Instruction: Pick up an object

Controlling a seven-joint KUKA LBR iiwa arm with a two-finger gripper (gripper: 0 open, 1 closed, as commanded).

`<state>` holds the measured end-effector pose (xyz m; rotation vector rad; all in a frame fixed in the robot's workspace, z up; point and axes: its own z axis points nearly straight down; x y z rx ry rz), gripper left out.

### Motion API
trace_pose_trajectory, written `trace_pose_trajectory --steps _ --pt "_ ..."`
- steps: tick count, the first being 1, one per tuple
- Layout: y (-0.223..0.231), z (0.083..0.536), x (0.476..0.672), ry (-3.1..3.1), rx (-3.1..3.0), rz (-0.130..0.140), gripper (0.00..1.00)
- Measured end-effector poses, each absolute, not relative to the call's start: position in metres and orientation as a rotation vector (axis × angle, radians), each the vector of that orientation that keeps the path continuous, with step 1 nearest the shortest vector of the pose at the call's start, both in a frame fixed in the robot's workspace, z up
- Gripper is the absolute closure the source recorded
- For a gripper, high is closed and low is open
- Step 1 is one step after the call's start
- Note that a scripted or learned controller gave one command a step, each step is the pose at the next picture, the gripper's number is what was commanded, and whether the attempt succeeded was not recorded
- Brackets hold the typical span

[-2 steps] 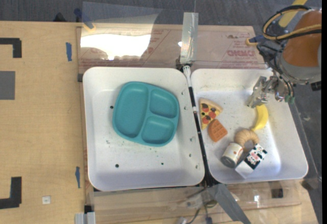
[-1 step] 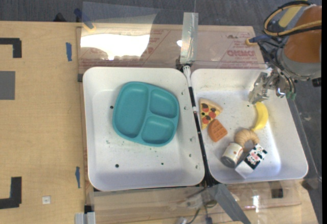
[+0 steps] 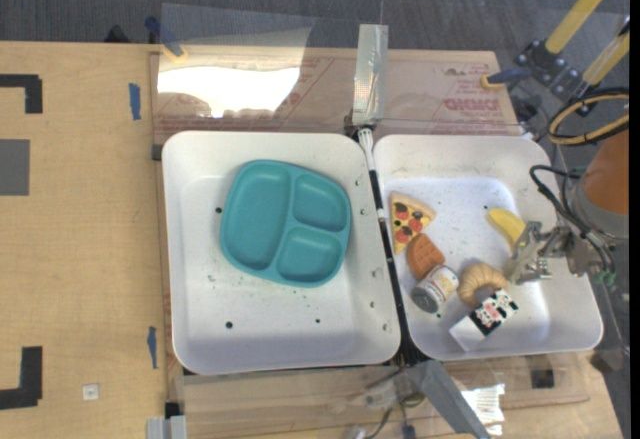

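Two white bins fill the middle of the frame, the left bin point(image 3: 190, 327) and the right bin point(image 3: 570, 322). In the left one lies a teal divided plate point(image 3: 285, 223). The right one holds a pizza slice toy point(image 3: 409, 219), a brown piece point(image 3: 425, 253), a small can point(image 3: 433, 289), a bread-like lump point(image 3: 482, 278), a black-and-white carton point(image 3: 486, 315) and a yellow banana point(image 3: 507, 224). My pincer point(image 3: 528, 255) sits at centre right, just beside the banana; whether it is wide or narrow I cannot tell.
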<state>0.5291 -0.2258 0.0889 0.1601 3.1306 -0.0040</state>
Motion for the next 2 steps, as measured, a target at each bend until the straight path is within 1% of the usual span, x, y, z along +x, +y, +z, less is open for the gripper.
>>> trace_pose_trajectory --steps 1,2 --pt "-0.223 0.089 0.578 3.045 0.722 0.000 1.00" --pt "-0.222 0.101 0.581 3.037 0.717 -0.002 1.00"
